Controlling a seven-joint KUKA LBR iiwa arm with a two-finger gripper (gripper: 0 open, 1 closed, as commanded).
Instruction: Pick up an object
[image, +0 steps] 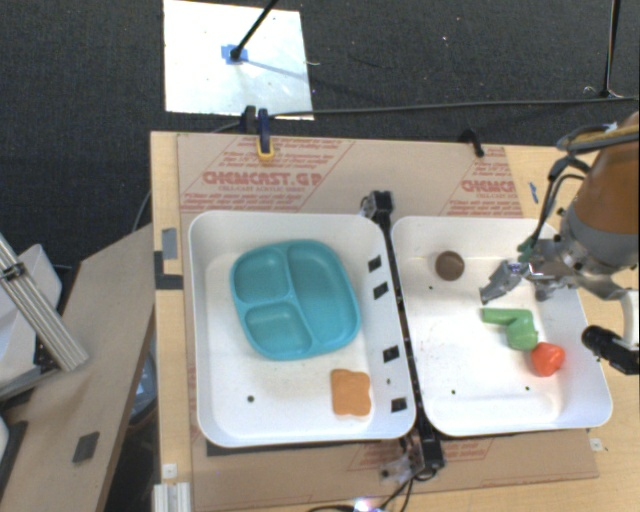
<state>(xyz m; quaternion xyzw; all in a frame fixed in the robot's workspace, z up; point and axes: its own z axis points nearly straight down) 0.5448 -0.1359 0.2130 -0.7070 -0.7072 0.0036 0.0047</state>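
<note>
One orange sponge-like block (351, 392) is seen nearest the camera, near the front of the left bin (215, 300). One teal divided plate (295, 298) is seen behind it. Three items are counted in the right bin (480, 415): one brown ball (450, 265), one green piece (512, 325) and one red-orange ball (546, 359) just beside it. The pincer (510, 280) is held above the green piece; nothing is seen between its fingers, and whether they are spread cannot be told. Both bins are borne on a tabletop (300, 170) covered in printed cardboard, over dark carpet (80, 100).
</note>
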